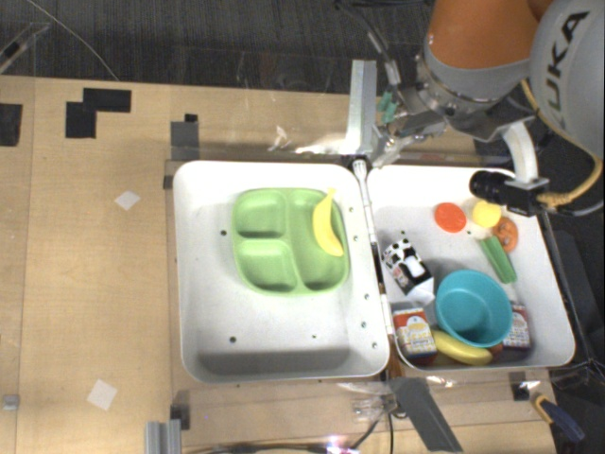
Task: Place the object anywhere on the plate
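- Because the camera looked down from the near edge, the closest clutter was the right white bin's (558, 343) front corner: a second yellow toy banana (461, 348) lay against a teal plastic bowl (475, 307), with a small red-labelled packet (414, 334) just beside them. A mistaken reach there could have picked the wrong banana.
- Slightly farther back, a black-and-white toy cow (406, 263) stood near the shared bin wall, close enough to be bumped by an arm crossing between bins.
- In the left white bin (203, 329), the green divided plastic plate (284, 239) carried the task's yellow toy banana (327, 225) along its right rim. The banana appeared to rest half on the rim, so a small nudge might have tipped it off towards the bin wall.
- Beyond the bowl sat a green toy vegetable (498, 258), an orange disc (451, 217) and a yellow round toy (486, 214), loose pieces a low sweep could have scattered.
- Farthest away, the grey two-finger gripper (395, 130) hung above the far rim where the bins met, well apart from the plate. It carried nothing visible; whether it was spread wide or narrow could not be told from this view.
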You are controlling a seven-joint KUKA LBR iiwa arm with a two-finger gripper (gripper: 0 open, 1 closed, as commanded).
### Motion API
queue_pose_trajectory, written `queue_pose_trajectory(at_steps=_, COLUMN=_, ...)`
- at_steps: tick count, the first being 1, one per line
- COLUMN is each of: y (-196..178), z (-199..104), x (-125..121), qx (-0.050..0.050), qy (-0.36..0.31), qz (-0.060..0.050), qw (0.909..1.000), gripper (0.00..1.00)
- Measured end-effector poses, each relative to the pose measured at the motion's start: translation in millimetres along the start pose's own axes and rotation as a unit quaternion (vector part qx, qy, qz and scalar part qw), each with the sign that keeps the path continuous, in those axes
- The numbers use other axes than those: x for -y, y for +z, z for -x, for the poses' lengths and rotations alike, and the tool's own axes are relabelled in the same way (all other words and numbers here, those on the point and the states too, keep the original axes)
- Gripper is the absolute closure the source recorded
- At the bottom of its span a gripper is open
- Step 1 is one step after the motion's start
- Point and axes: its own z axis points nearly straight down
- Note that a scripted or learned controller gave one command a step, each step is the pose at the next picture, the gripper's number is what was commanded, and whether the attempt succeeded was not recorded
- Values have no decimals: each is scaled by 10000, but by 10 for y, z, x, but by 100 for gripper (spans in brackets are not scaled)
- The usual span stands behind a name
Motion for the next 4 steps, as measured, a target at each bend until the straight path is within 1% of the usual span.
queue_pose_trajectory(at_steps=1, y=-283, z=-820, x=89, qx=-30, qy=406, qz=-23, qw=9992, gripper=100)
queue_pose_trajectory(at_steps=2, y=-387, z=-1263, x=201, qx=-27, qy=290, qz=-33, qw=9996, gripper=100)
queue_pose_trajectory(at_steps=3, y=-453, z=-833, x=307, qx=-22, qy=-1537, qz=-23, qw=9881, gripper=100)
queue_pose_trajectory(at_steps=4, y=-685, z=-1128, x=244, qx=-27, qy=-1743, qz=-17, qw=9847, gripper=100)
